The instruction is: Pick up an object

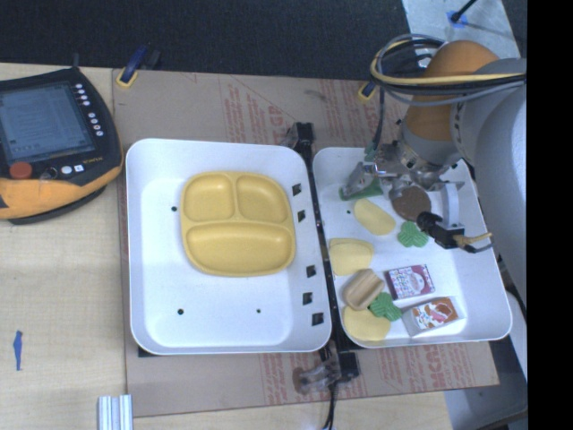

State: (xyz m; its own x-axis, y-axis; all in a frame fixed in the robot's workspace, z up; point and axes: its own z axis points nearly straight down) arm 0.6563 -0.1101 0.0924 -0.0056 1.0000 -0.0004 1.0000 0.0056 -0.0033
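Cardboard-covered wood bench (pixel 224 97), dark floor far. Two white bins; left bin (pixel 148 240) has one yellow tray (pixel 238 222). Gripper (pixel 363 182) far right bin (pixel 479 280), grip state: cannot tell.

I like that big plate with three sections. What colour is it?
Pale yellow. The three-compartment plastic plate lies in the left white bin, best seen in the camera view.
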